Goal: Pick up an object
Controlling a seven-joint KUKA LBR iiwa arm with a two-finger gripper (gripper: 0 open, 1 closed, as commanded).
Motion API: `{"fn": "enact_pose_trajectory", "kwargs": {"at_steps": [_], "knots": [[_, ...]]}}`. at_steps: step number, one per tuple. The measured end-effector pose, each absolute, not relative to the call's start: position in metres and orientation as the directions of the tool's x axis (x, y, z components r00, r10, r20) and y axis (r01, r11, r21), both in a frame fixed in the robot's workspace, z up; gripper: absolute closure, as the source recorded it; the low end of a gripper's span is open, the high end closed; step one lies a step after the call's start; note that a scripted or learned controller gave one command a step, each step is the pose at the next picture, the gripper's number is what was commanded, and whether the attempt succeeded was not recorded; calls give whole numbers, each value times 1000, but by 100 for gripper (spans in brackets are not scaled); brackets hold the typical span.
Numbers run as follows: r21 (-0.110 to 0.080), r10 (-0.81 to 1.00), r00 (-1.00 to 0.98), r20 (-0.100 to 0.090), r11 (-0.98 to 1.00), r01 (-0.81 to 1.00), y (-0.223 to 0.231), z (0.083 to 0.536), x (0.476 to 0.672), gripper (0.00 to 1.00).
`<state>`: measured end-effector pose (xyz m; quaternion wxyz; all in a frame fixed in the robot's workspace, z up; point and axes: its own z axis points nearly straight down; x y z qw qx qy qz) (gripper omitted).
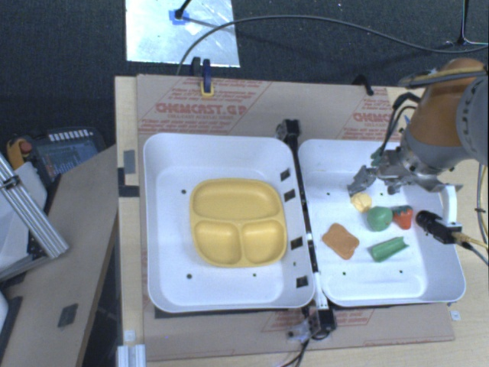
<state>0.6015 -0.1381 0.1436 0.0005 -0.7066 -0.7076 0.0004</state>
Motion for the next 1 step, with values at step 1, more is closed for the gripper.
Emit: {"fn": "enact_pose_trajectory", "kwargs": {"at_steps": [1], "knots": [[-2, 1000, -1, 0, 1, 1000, -138, 91, 601, 0]]}}
